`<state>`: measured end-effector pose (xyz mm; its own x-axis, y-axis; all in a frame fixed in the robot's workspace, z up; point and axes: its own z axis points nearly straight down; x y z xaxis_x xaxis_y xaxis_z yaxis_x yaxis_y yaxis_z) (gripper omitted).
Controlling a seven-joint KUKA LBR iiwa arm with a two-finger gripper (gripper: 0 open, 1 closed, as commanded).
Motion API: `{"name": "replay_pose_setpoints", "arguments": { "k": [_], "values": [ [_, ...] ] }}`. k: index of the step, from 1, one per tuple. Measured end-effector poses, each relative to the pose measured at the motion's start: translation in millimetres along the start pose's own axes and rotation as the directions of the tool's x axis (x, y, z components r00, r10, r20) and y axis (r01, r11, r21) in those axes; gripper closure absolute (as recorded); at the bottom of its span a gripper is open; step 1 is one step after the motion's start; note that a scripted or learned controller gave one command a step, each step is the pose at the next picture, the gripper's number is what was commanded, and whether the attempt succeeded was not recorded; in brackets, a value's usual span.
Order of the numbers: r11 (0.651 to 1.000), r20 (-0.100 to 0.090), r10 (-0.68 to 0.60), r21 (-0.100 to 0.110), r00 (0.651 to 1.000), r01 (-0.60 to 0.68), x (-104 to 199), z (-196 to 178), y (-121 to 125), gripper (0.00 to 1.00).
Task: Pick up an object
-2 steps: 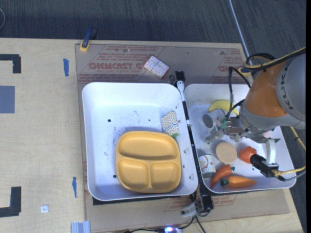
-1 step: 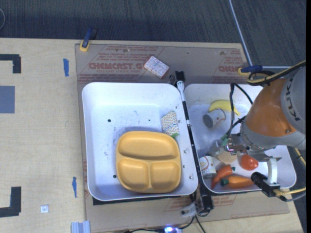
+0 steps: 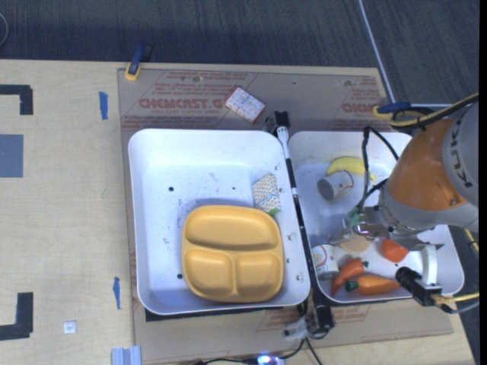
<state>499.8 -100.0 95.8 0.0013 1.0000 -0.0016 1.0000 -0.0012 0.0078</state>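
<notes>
we see a mustard-yellow plastic divided tray (image 3: 231, 252) in the white left bin (image 3: 156, 226), beside a teal-speckled packet (image 3: 267, 194). the white right bin (image 3: 308, 169) holds a yellow banana (image 3: 348, 163), a grey cup (image 3: 333, 186) and orange carrots (image 3: 364, 280).

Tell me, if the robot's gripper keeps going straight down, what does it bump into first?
Probably the round tan piece on the floor of the right bin, right below the gripper. Depth is hard to judge; the carrots lie just beside it.
</notes>
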Motion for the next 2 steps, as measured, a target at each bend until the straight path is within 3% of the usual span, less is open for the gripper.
{"name": "replay_pose_setpoints", "arguments": {
  "k": [1, 2],
  "values": [
    [1.0, -0.002, -0.003, 0.007, 1.0, 0.003, 119, -89, 16, 1.0],
    [1.0, -0.003, -0.002, 0.009, 1.0, 0.002, 133, -89, -20, 1.0]
  ]
}}
